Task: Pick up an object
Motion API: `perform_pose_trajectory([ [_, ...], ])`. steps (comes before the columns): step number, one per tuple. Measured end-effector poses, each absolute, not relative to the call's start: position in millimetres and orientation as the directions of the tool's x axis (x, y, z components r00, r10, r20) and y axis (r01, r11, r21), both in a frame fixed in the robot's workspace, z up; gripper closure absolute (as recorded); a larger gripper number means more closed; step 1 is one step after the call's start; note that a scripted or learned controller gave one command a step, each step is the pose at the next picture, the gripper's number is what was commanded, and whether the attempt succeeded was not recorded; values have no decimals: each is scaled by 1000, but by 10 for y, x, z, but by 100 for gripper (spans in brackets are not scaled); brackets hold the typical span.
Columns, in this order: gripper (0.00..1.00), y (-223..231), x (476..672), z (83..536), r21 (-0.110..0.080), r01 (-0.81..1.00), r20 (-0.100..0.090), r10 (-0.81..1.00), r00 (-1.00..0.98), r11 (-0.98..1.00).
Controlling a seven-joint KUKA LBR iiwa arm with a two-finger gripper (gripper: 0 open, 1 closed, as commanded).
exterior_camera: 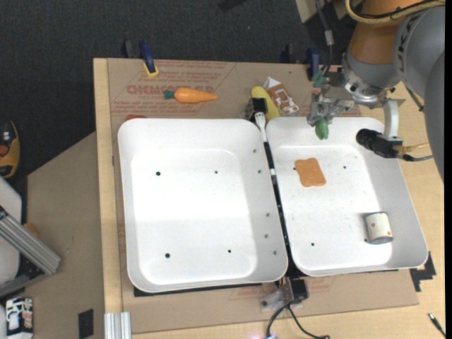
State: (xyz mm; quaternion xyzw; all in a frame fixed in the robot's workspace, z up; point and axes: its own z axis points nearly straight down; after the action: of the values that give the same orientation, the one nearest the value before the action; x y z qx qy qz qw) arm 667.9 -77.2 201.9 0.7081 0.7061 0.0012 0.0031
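Nearest the camera, a small white cylindrical can (378, 227) lies on its side in the right white plastic bin (402, 210), well forward of the fingers. The gripper (323, 128) hangs over that bin's far edge, its green-tipped fingers seemingly pinched together on nothing. Just ahead of them lies a flat orange-brown bread-like slab (310, 172), probably light and soft; its short edges look best to grasp. Beyond the bin sits an orange toy carrot (192, 95).

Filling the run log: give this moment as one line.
gripper: over right bin's far edge, green object at tip | in bin: orange piece, small can
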Motion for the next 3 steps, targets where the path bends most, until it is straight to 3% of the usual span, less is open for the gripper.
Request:
perform_pose_trajectory([
  [1, 100, -1869, 6665, 2364, 8, 1000, -6, 1000, 7, -7],
  [2, 100, -872, 6080, 1733, -11, 1000, 6, 1000, -6, 6],
  [3, 100, -204, 5168, 1847, -10, 1000, 5, 1000, -5, 5],
])
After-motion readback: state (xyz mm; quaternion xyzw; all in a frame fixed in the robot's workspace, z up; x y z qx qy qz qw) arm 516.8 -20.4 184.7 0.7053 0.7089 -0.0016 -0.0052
